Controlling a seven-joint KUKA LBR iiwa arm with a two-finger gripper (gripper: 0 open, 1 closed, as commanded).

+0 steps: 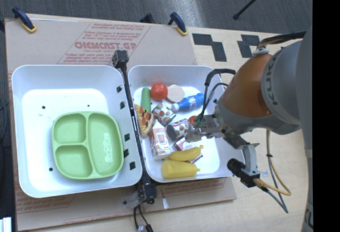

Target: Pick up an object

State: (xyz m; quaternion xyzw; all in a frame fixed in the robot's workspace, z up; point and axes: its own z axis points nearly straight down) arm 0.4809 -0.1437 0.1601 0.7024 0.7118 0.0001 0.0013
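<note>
The arm reaches in from the right and the gripper (192, 131) sits low in the right bin (208, 72), down among the clutter near the middle of the pile. This looks like the grasp stage of the pick: the tool is at object height, right over a small dark-and-red item (179, 130). Whether the fingers are spread or closed cannot be told from this angle; the wrist and the jumble around the tips hide them, and nothing can be called held.

The next move calls for a firm close on one item and a straight lift, since everything is packed tight. Just below the tool lies a banana (187, 154), and under it a yellow block (179, 169). A blue bottle (190, 102) lies just above, beside a white disc (176, 93) and a red ball (159, 91). A green stick (145, 99) stands along the left wall, with a small carton (159, 142) close by. Any of these may get dragged up or nudged.

In the left bin (32, 74) lies a green tray (87, 145), well apart from the action.
</note>
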